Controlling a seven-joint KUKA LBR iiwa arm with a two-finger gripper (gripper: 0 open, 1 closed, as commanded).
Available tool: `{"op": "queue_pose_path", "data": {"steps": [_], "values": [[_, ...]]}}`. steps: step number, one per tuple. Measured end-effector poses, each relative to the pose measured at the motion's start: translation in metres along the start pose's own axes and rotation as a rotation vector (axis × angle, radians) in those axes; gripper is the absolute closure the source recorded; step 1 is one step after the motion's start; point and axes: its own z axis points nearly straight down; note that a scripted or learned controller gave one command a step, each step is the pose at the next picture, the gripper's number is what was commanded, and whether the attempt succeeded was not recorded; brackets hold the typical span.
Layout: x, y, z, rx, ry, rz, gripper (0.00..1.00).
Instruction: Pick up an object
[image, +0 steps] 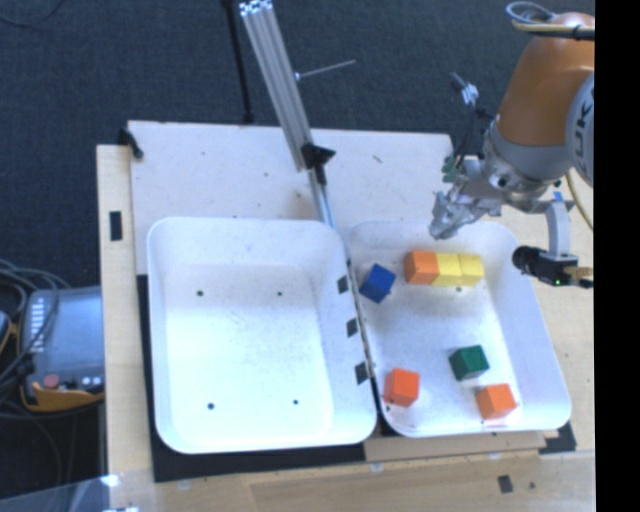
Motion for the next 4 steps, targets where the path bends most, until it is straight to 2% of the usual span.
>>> {"op": "queue_pose_path", "data": {"steps": [2, 4], "values": [[0.096, -0.051, -0.004, 0.001, 0.001, -0.001, 1.0], [0.184, -0.1, 0.035, 0.003, -0.001, 0.0, 1.0]]}}
